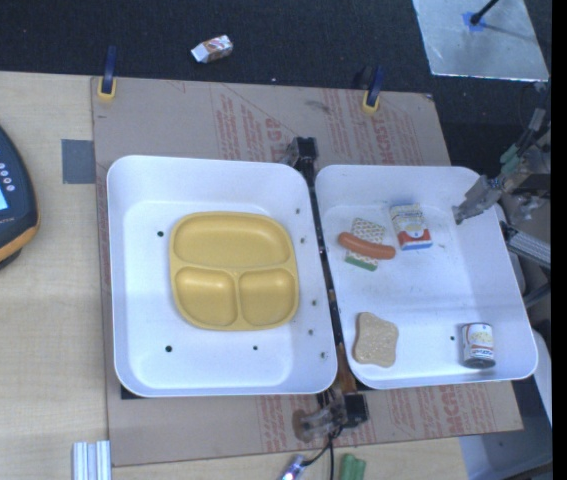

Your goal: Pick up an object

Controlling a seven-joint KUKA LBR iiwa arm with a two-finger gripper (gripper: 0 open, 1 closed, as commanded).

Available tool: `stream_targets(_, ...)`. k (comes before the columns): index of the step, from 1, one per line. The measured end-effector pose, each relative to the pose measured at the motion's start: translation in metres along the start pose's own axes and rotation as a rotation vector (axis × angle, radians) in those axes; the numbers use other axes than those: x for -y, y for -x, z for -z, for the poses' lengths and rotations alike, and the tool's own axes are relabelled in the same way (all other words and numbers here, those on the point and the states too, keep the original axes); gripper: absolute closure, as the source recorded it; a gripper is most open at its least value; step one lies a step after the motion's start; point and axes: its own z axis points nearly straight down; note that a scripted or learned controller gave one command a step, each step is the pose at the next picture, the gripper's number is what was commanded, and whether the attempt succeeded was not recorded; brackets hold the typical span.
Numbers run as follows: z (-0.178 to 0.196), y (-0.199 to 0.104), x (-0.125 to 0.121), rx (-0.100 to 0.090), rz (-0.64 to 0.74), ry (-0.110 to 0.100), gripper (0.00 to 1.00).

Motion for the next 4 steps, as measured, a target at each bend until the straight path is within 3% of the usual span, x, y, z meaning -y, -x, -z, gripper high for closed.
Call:
stream_targets(1, -0.184, -0.025, -0.058, 0.001, 0.001, 0.001, 0.00)
stream_targets(2, -0.183, -0.058, -0.098, 0.000, 0.000, 0.000, 0.00)
stream_targets(3, -0.162, -0.058, 0.018, 0.000, 0.001, -0.001, 0.00)
stream_targets(4, -0.194, -0.037, -0.035, 0.000, 0.003, 0.004, 0.00)
